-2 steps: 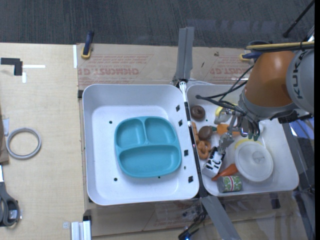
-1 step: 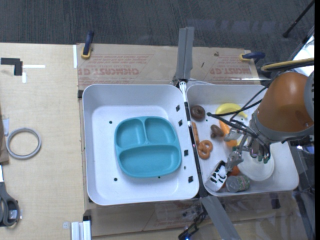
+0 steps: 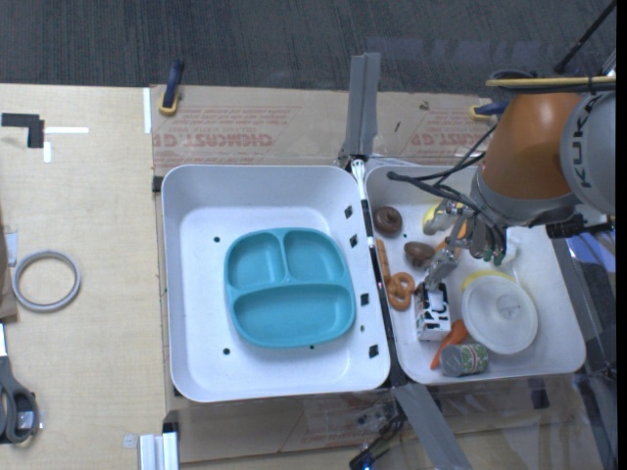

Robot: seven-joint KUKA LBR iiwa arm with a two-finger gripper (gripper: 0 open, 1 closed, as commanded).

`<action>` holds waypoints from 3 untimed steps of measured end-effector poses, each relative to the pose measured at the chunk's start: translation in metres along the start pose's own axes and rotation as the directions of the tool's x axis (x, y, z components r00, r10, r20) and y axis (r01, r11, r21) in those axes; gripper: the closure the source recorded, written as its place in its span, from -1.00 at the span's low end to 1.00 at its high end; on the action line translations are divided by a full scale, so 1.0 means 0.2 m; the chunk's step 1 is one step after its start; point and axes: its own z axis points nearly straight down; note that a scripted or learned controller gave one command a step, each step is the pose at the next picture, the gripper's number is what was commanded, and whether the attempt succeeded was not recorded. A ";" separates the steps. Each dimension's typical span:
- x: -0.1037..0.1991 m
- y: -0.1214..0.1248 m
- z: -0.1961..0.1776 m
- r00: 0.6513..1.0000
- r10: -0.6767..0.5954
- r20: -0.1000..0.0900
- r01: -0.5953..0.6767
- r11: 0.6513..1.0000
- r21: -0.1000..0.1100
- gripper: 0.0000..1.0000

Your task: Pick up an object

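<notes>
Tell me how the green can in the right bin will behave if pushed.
The green can lies on its side, so it would probably roll. It touches the carrot and sits near the bin wall, which may stop it early.

The robot arm [image 3: 549, 155] is big and round, grey with a wide orange band and dark letters on its side; thin black cables loop around it

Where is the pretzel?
The pretzel lies in the right bin, by its left wall, just left of the small milk carton and below the chocolate donut.
</notes>
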 end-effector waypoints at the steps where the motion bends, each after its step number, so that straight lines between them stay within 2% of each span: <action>1: 0.22 -0.03 0.00 0.987 0.158 0.006 -0.158 0.987 -0.004 -1.00; 2: -0.12 0.04 0.00 0.994 0.112 -0.002 -0.112 0.994 -0.001 -1.00; 3: 0.00 0.05 0.00 0.983 0.184 0.005 -0.184 0.983 -0.002 -1.00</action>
